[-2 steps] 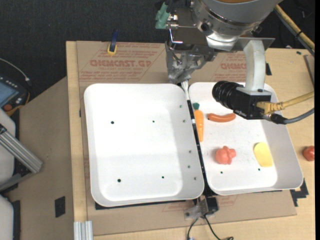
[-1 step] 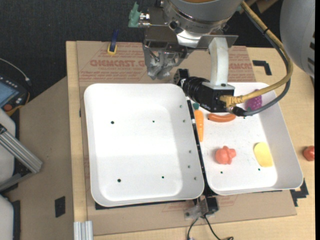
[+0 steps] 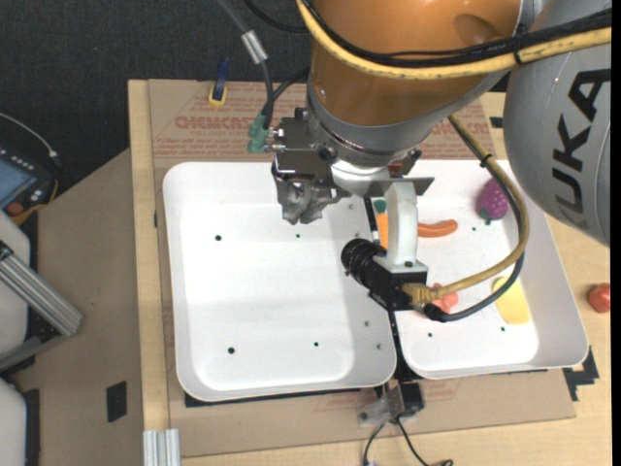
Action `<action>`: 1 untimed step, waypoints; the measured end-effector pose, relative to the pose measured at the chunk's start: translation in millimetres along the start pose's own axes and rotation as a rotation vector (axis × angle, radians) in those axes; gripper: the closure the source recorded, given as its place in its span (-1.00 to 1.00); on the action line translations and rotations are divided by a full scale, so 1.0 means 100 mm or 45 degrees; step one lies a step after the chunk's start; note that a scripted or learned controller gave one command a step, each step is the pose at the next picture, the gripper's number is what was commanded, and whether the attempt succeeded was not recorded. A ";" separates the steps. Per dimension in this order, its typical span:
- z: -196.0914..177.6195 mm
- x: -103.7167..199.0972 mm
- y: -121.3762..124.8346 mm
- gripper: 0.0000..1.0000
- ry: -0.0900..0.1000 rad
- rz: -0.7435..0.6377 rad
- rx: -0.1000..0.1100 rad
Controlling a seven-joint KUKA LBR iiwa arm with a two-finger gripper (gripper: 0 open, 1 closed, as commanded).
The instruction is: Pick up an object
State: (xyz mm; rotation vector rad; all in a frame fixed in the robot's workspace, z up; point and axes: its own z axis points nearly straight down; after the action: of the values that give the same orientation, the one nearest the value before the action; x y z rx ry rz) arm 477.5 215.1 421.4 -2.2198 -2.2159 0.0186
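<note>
My fingers (image 3: 304,205) hang over the left bin's (image 3: 194,289) far edge, grip unreadable, because the purple toy (image 3: 493,200) lies right.

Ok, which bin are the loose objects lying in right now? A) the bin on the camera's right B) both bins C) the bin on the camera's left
A: the purple object, the orange object and the yellow object all lie in the right bin.
</note>
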 end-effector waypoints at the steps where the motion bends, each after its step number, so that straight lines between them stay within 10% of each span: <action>1: -1.21 0.09 0.00 1.00 0.016 -0.005 -0.034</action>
State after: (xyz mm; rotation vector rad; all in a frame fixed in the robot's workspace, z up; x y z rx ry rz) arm 479.4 224.8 542.5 -2.2227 -2.2273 -0.0244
